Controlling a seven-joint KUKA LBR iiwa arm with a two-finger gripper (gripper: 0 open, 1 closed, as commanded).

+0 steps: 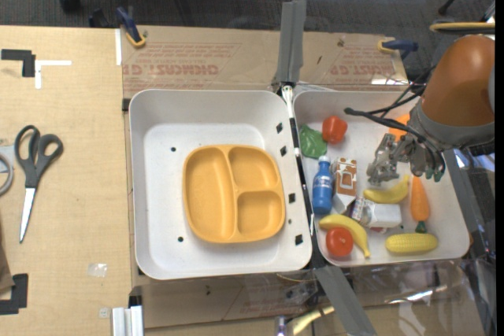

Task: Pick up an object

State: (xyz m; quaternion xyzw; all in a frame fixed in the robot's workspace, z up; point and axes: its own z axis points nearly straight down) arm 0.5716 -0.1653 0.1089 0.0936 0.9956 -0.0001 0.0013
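My gripper (385,163) hangs low in the right bin (453,204), reaching in from the right under the orange wrist band. It is just above a yellow banana (391,191) and to the right of a small brown box (346,175). Nothing shows as lifted by it. Around it lie an orange carrot (420,201), a blue bottle (322,186), a red pepper (335,128), a green piece (312,143), a white can (379,214), a second banana (351,230), a red tomato (339,243) and a corn cob (411,243).
The left bin (150,169) holds a yellow divided plate (234,192). Scissors (32,169) lie on the wooden bench far left. Clamps and a grey post (291,43) stand along the back edge between the bins.
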